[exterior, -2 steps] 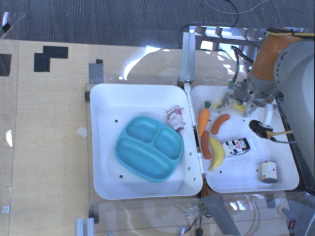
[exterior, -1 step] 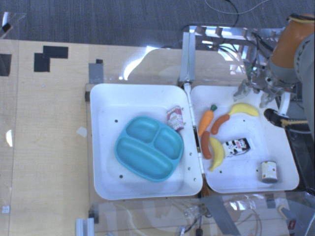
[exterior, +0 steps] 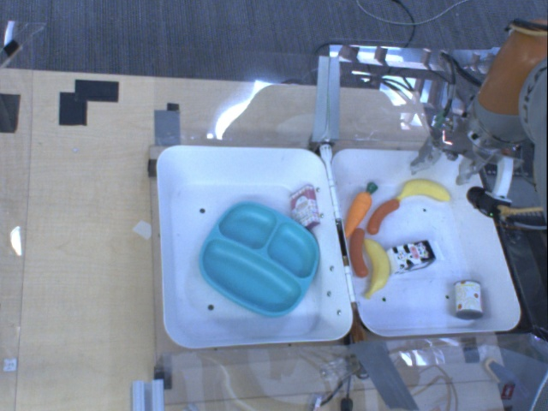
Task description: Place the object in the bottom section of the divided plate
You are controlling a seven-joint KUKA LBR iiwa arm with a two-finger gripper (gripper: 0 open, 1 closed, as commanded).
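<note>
A blue divided plate (exterior: 259, 259) lies in the left bin (exterior: 184, 229); its long bottom section faces the near side and holds nothing. My gripper (exterior: 445, 166) hangs at the far edge of the right bin (exterior: 492, 255), just above and behind a yellow banana (exterior: 425, 190). Its two fingers stand apart with nothing between them. The right bin also holds a carrot (exterior: 358, 212), a red sausage (exterior: 383, 215), a second sausage (exterior: 357, 253), another banana (exterior: 377, 269), a black-and-white carton (exterior: 411, 255) and a small can (exterior: 467, 298).
A small red-and-white packet (exterior: 305, 206) lies in the left bin, beside the plate's far right corner and against the divider wall (exterior: 336, 229) between the bins. A metal frame (exterior: 377, 58) stands behind the right bin.
</note>
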